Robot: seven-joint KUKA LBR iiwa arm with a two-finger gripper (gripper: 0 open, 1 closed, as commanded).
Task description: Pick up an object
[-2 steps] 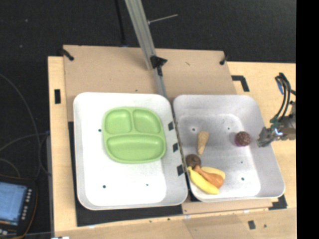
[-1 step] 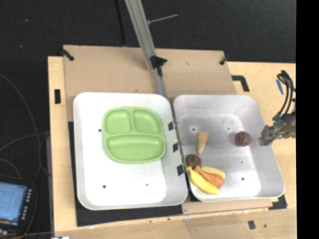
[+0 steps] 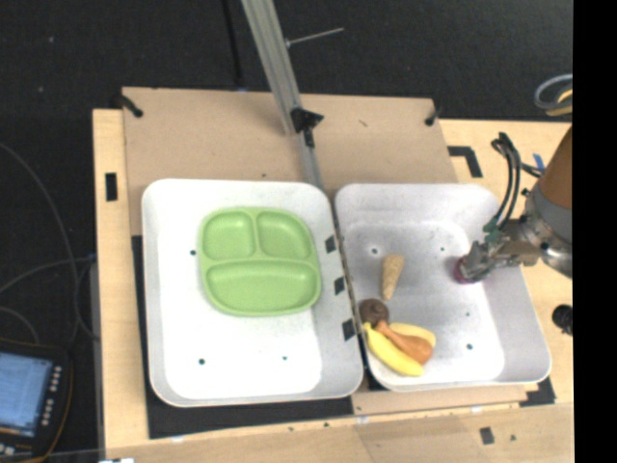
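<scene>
green tray (image 3: 260, 262) l bin, pincer (image 3: 472, 266) r bin

we read no text, label, brand, number or sign on anything here; nothing is sharp enough to make out.

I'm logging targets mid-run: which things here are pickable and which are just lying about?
Pickable, right bin:
- cone
- banana
- orange piece
- brown piece
- purple thing at the claw

Lying about:
- green divided plate, left bin
</scene>
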